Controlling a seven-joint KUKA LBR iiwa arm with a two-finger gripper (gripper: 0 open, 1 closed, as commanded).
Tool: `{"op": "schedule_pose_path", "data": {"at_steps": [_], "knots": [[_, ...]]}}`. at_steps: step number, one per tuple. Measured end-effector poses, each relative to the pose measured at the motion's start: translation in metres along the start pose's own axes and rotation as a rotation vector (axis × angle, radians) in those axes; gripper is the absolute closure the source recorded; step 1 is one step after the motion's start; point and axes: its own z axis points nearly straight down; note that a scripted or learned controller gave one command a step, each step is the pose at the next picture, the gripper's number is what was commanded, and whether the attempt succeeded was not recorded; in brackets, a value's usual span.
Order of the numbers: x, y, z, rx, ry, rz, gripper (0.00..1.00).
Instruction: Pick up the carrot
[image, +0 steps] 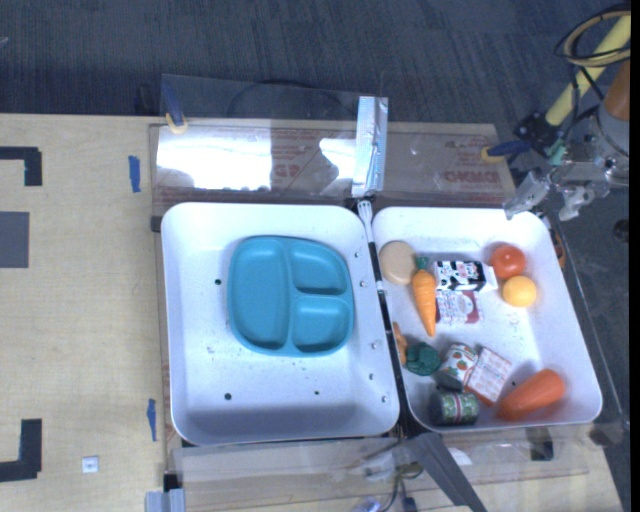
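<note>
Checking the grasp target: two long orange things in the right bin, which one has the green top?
The carrot, slim, beside the milk carton near the bin divider. The fatter orange piece at the front right corner has no green.

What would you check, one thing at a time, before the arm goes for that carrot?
1. Carrot located: ok, in the right bin, near its left wall.
2. Carrot top uncovered: ok, nothing lies over it.
3. Room beside it: not ok, the milk carton sits close on one side and the beige round piece near its leafy end.
4. Gripper over the carrot: not ok, it sits at the bin's far right corner.
5. Fingers ready: cannot tell.
6. No mix-up: cannot tell, a bigger orange piece lies at the bin's near right corner.
</note>
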Motion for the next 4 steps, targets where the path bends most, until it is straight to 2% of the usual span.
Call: {"op": "schedule_pose_path", "data": {"at_steps": [1, 2, 3, 4], "knots": [[0.097, -0.041, -0.002, 0.0, 0.0, -0.21, 0.0], [0.122, -0.026, 0.04, 0.005, 0.001, -0.145, 0.0], [0.165, -0.099, 0.05, 0.002, -0.001, -0.209, 0.0], [0.114, -0.079, 0.097, 0.003, -0.001, -0.103, 0.0]]}}
